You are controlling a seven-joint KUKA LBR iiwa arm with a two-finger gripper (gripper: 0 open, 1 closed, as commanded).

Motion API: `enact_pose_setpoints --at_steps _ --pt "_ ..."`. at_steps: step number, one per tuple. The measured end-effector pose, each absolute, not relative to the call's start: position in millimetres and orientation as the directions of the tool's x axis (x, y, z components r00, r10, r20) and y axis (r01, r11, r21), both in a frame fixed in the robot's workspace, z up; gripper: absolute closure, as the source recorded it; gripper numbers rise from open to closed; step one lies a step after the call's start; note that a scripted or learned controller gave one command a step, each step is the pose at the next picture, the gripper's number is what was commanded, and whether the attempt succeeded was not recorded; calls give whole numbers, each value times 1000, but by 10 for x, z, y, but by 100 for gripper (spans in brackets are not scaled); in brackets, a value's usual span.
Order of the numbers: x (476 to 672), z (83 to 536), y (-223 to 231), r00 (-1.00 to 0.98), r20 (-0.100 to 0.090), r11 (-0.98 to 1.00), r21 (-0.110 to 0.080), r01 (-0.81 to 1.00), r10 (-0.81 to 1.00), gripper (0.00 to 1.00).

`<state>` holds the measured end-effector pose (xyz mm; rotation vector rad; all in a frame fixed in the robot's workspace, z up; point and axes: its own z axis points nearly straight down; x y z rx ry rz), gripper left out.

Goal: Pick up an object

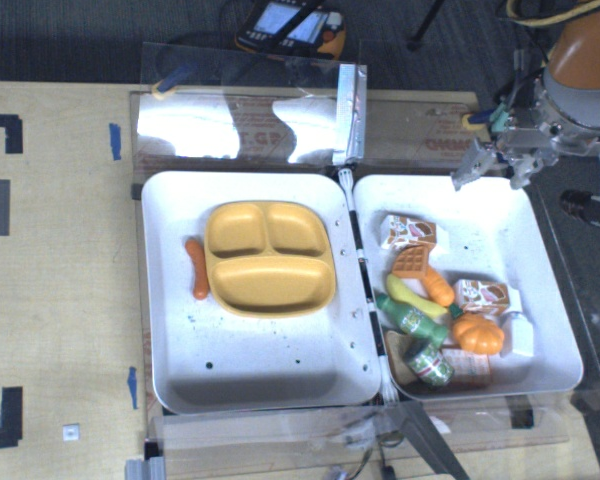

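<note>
Overhead, two shallow white bins sit side by side on a wooden bench. The left bin (pixel 170 348) holds a yellow divided plate (pixel 270 258) with three compartments, lying flat near the bin's middle. Just beside the plate's left edge lies an orange hot dog (pixel 198 268), lengthwise along the plate and apparently not touching it.

Right of the centre divider, the right bin (pixel 555 298) carries a cluster of play food crowded toward its near-left part. A brown-and-white carton (pixel 409 232) lies at the top of the group, a waffle (pixel 411 263) just below it. An orange carrot (pixel 437 287) rests against the waffle, with a yellow banana (pixel 415 296) beside it. A green bottle (pixel 412 321) slants under the banana, and a green can (pixel 432 367) lies nearest the front rim. A second small carton (pixel 481 295) sits to the right, above an orange pumpkin (pixel 479 336).

At far right, the arm's gripper (pixel 496 167) hangs over the right bin's far rim, well apart from the cluster. Its two fingers look spread, with nothing between them, though the detail is small.
</note>
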<state>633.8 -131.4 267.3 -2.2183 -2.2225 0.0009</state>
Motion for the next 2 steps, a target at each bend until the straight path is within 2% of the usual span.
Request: enact_pose_setpoints --at_steps 1,2 --pt "5772 1302 -991 79 0 -79 0 997 997 0" --pt "5573 871 -923 72 1 -72 7 997 997 0"
